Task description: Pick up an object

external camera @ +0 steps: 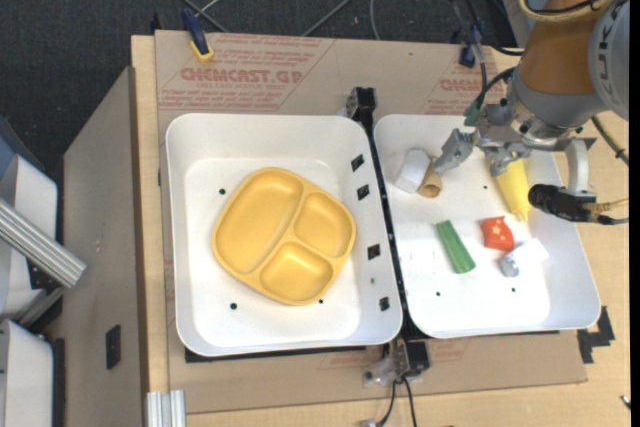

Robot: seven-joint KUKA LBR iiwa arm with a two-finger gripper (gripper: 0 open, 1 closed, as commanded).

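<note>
Green block (pixel 455 246) lies apart from neighbours; yellow tray (pixel 284 235) crowds left bin (pixel 190 305).

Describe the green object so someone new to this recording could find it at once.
Start at the right-hand white bin, under the arm. Near its middle lies a green stick, flat and slanted. It is the only green item, left of the small red piece and the yellow object.

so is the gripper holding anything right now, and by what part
Cannot be told: the gripper sits low in the right bin, right by the white and tan piece, with no object visibly between its fingers.
</note>
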